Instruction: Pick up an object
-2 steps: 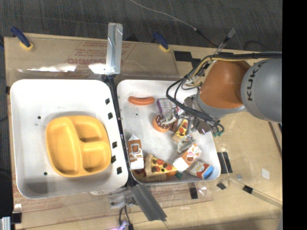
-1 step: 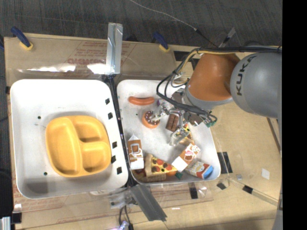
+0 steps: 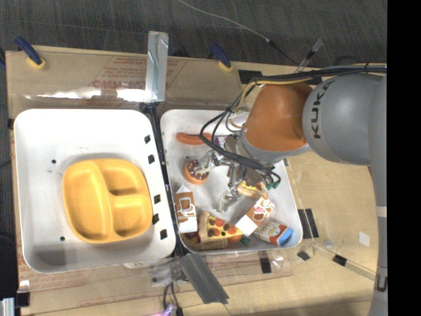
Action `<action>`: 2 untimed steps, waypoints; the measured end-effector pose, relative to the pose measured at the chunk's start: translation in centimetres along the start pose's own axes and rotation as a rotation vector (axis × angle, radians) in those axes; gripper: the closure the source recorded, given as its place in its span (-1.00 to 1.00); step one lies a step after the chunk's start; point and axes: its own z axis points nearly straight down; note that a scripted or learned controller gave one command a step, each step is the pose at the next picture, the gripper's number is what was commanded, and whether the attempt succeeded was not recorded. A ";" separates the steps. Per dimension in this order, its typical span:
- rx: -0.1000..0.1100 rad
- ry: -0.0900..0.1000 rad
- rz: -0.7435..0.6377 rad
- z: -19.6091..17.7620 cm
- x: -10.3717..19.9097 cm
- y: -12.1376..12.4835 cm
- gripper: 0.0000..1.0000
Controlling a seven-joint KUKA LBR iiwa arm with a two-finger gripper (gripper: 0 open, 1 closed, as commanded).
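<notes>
My gripper (image 3: 231, 184) hangs low over the middle of the right bin (image 3: 172, 125), under the orange wrist band (image 3: 279, 117). A small yellow piece (image 3: 254, 189) lies right beside it on its right; whether they touch is unclear. A chocolate donut (image 3: 195, 170) sits just left of the gripper. An orange sausage (image 3: 191, 137) lies near the bin's far left corner. Along the near edge are a brown-and-white carton (image 3: 185, 209), a pizza-print box (image 3: 220, 231), a red-and-white carton (image 3: 262, 210) and a packet with a blue end (image 3: 277, 233).
The left bin (image 3: 33, 130) holds a yellow divided tray (image 3: 105, 199). The grey arm (image 3: 348, 120) crosses in from the right above the right bin's far corner, with black cables looped near the wrist. Cardboard and tape surround both bins.
</notes>
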 end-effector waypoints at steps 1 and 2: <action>0.002 -0.005 -0.006 -1.1 -0.3 0.1 1.00; 0.002 -0.005 -0.007 -1.1 -0.3 0.1 -1.00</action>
